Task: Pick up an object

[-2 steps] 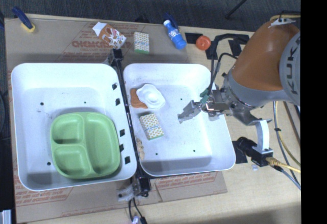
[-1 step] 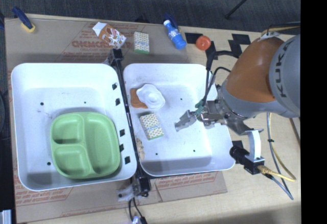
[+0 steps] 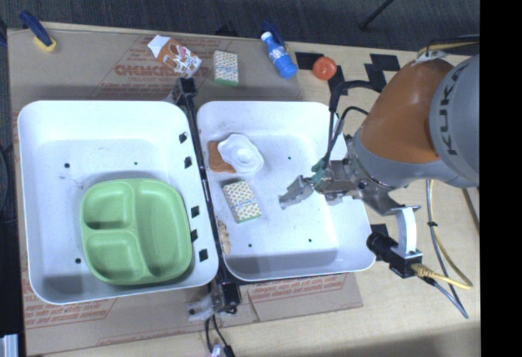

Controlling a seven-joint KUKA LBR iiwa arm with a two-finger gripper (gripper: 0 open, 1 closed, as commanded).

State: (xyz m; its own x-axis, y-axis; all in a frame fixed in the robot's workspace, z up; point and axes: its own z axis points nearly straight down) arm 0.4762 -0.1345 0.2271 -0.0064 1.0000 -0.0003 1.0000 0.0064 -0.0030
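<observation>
The right bin (image 3: 326,123) holds a white cup-like object (image 3: 241,153) resting on a flat brown piece (image 3: 217,156) near its left wall. Just below them lies a small patterned block (image 3: 242,200). My gripper (image 3: 295,192) hangs over the middle of the right bin, pointing left, a short way to the right of the patterned block and apart from it. Nothing shows in its grasp. The left bin (image 3: 49,127) carries a green divided plate (image 3: 135,230) in its lower half.
Behind the bins on the cardboard lie a snack packet (image 3: 174,56), a small patterned box (image 3: 225,68), a blue bottle (image 3: 280,55) and an orange ball (image 3: 325,67). A blue and yellow clip (image 3: 37,31) sits far left. Cables trail at the right.
</observation>
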